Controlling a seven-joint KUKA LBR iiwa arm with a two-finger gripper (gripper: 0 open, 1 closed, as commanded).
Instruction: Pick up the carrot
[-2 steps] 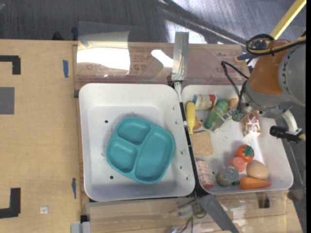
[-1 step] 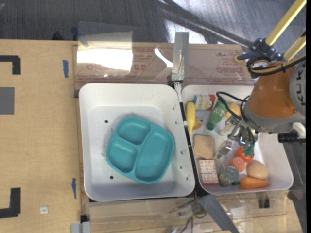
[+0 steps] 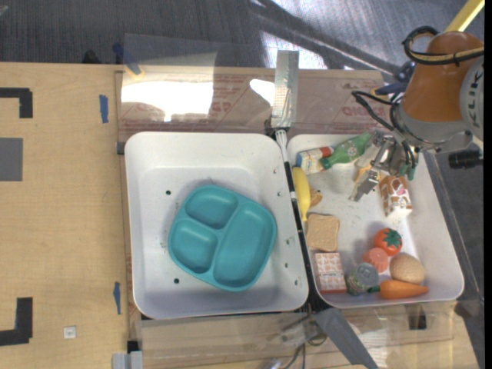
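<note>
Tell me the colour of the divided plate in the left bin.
Teal, or blue-green, divided plate; seen in the camera view.

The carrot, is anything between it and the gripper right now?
Yes. The carrot lies at the right bin's near edge, while the gripper hovers at the far end. A small carton, a tomato and a tan egg-shaped piece sit between them.
</note>
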